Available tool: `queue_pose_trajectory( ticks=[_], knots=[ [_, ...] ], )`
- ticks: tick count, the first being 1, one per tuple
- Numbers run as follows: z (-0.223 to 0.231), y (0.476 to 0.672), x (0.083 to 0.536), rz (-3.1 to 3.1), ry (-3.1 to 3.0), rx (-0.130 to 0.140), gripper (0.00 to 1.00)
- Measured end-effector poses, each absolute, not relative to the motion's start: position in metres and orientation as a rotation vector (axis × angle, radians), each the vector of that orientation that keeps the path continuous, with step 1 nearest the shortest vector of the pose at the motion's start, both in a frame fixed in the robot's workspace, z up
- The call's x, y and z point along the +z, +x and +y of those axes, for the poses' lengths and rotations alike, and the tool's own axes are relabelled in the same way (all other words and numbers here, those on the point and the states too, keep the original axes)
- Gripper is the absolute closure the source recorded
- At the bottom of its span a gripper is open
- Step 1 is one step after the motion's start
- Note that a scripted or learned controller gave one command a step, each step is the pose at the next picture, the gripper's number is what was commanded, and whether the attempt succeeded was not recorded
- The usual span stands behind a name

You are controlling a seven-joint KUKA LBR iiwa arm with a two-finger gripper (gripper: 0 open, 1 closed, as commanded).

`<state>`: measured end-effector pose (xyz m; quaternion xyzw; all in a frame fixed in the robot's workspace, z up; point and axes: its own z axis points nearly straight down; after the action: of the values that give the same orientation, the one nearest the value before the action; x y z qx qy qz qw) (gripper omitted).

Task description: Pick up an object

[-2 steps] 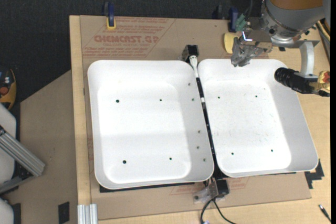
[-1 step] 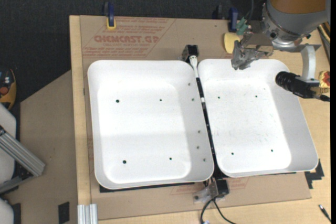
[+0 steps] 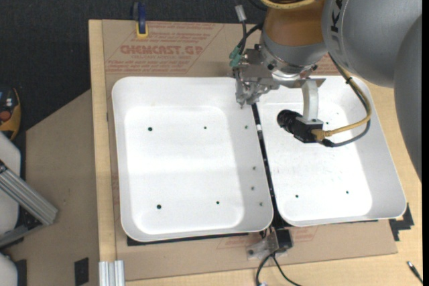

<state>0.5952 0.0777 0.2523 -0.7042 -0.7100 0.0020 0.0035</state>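
Observation:
My gripper (image 3: 248,96) hangs low over the far end of the ridge where the two white bins meet, at the back rim of the left bin (image 3: 134,164). Its metal body, with a green part on its left side, sits under the orange band of the arm. A black plug on a yellow cable (image 3: 300,125) dangles from the wrist over the right bin (image 3: 375,191). The arm's bulk hides the far right corner of the right bin.
Both bins rest on a brown cardboard sheet (image 3: 174,43) printed with red lettering. A blue and yellow clamp (image 3: 141,20) grips the sheet's far edge. A small black connector with wires (image 3: 271,244) lies at the front between the bins.

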Motion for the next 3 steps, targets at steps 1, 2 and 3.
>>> queue_pose_trajectory(
  ticks=[1, 2, 3],
  knots=[
    [0.092, 0.594, 0.323, -2.228, -2.221, -0.009, 1.0],
    [0.09, 0.558, 0.31, -2.218, -2.221, 0.004, 1.0],
    [0.083, 0.559, 0.346, -2.222, -2.225, -0.006, 1.0]
  ],
)
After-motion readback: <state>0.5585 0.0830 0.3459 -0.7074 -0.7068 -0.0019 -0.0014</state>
